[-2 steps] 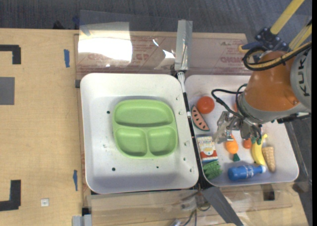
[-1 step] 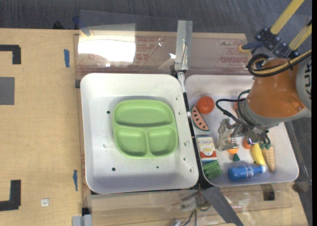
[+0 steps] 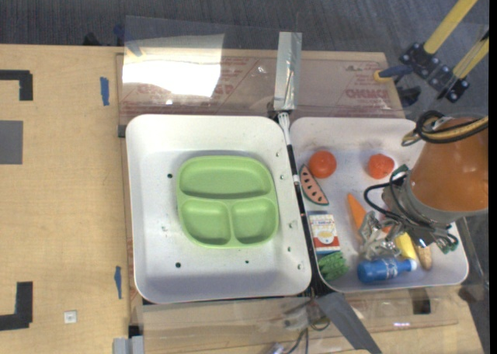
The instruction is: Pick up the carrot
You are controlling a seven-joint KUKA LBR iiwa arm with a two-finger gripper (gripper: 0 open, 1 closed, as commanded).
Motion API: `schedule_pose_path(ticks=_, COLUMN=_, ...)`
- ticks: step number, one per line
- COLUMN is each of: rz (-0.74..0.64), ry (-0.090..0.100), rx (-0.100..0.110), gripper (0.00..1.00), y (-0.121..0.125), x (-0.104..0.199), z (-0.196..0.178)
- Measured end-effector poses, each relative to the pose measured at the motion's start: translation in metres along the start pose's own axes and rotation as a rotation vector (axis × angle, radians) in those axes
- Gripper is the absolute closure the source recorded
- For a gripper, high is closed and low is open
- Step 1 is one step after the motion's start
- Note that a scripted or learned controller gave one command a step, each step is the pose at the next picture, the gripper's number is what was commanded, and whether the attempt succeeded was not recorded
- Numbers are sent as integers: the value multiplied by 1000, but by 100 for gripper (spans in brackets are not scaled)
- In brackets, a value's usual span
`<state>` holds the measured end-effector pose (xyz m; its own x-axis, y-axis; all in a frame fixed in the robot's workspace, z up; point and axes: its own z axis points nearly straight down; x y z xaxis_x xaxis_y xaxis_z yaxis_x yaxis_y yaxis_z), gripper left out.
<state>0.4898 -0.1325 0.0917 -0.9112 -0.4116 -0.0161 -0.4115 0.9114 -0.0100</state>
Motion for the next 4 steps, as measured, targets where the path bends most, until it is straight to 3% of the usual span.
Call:
schedule_pose_path(ticks=1, rz=27, ry=1, rx=-5, gripper=100, y=62, x=-44, z=-97)
schedule_pose_path(ticks=2, rz=-40, ry=4, rx=0, gripper=100, y=0, x=-20, z=-236)
schedule_pose_path(ticks=3, rz=-44, ry=10, rx=-8, gripper=0, y=3, x=-21, z=-231)
schedule_pose_path(ticks=4, rz=71, ry=20, rx=-15, gripper=0, y=29, x=-21, z=-90)
